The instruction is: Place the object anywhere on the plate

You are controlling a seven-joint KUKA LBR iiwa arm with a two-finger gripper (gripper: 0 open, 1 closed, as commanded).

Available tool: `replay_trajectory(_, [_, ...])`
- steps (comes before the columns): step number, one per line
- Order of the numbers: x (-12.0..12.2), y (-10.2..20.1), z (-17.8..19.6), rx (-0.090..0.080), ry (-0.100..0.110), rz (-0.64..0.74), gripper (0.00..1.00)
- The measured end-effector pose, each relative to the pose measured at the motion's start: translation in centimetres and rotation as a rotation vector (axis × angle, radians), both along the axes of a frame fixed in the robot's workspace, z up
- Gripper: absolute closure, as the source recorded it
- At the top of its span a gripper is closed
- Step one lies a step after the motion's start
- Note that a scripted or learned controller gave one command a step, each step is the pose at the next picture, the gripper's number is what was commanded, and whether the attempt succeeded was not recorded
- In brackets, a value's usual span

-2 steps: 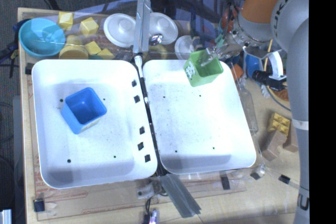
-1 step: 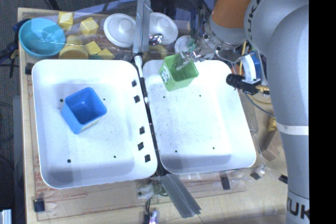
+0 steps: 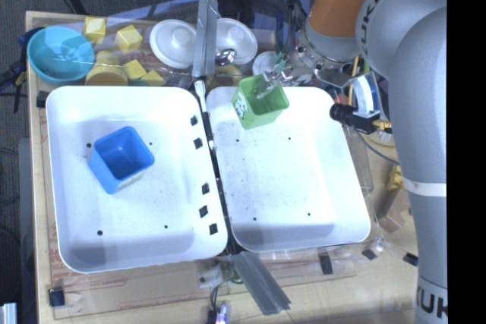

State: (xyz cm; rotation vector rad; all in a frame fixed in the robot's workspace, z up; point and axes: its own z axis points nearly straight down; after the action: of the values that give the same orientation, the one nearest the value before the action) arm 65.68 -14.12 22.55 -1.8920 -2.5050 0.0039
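A green square cup (image 3: 259,107) with a white mark on its side hangs tilted over the far edge of the right bin (image 3: 288,186). My gripper (image 3: 270,83) comes down from the upper right and is shut on the cup's far rim, with one finger inside the cup. A blue square dish (image 3: 120,158) lies in the left bin (image 3: 121,231), left of its middle. Two round white plates (image 3: 174,42) (image 3: 235,38) sit behind the bins, beyond the far rims.
A light blue bowl (image 3: 61,53) and several yellow blocks (image 3: 127,36) lie behind the left bin. The grey arm (image 3: 410,87) fills the right side, over the right bin's right rim. A black divider (image 3: 205,155) with clips runs between the bins.
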Motion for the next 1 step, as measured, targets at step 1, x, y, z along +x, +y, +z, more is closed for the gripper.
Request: replay_trajectory(1, [0.05, 0.01, 0.91, -0.001, 0.0, 0.003, 1.0])
